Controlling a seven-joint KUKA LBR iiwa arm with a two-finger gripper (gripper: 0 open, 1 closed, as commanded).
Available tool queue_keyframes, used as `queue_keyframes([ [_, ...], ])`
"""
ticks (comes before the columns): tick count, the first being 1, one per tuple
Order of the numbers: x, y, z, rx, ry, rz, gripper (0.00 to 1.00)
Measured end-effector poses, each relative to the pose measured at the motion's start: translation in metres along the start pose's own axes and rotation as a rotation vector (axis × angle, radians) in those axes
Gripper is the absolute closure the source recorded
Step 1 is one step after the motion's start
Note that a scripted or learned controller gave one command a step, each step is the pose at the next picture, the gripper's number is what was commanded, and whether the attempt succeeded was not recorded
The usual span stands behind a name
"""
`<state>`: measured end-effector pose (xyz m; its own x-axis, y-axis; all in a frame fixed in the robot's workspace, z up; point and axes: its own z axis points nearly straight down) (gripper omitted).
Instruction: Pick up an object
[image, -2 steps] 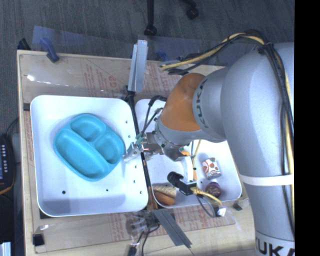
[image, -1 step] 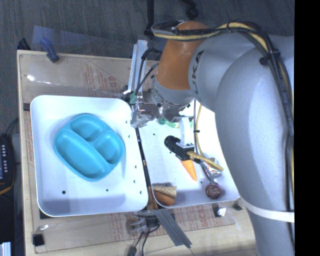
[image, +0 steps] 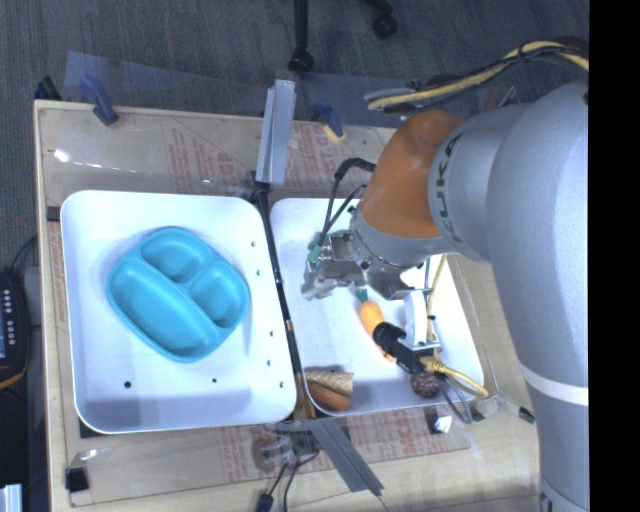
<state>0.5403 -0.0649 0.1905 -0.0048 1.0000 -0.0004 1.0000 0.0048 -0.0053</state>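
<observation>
Just below-right of the gripper (image: 322, 275) we find the small orange carrot-shaped piece (image: 371, 314), its long axis slanting toward the lower right of the right-hand shallow white bin (image: 335, 345). We cannot tell whether the gripper is open or closed; bare floor lies on its left.

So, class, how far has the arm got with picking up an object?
Done: the end effector is over the right bin. In hand: nothing visibly gripped; the orange piece lies beside it, the blue tray sits in the left bin. Left: grasp and lift.
</observation>
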Motion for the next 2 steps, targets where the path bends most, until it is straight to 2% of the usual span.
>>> queue_keyframes([
  [1, 0.0, 0.0, 0.0, 0.0, 0.0, 0.0, 0.0],
  [2, -0.018, -0.011, 0.049, -0.028, -0.002, -0.001, 0.0],
])
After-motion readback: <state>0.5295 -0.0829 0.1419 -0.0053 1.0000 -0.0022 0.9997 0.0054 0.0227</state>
